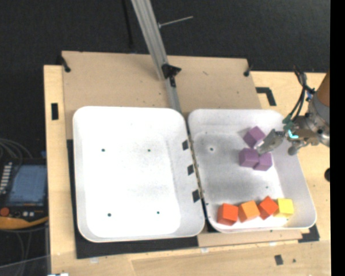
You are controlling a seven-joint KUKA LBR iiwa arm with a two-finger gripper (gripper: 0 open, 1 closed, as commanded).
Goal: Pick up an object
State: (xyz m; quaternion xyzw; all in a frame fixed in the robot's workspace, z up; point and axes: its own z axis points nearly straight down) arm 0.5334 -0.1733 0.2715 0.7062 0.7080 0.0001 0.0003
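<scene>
Three purple blocks lie in the right bin [218,171]: one [254,135] at the upper middle and two touching ones [249,157] [265,163] just below it. Along the bin's front wall runs a row of blocks: red-orange [227,213], orange [249,210], red [268,206] and yellow [286,206]. My gripper [280,145] hangs over the bin's right side, open, with nothing between its fingers. Its left finger [268,142] is close beside the purple blocks.
The left bin [129,171] stands beside the right one on the wooden bench. A slanted metal pole [152,33] rises from behind the bins. A device with cables [20,191] sits off the bench at the left.
</scene>
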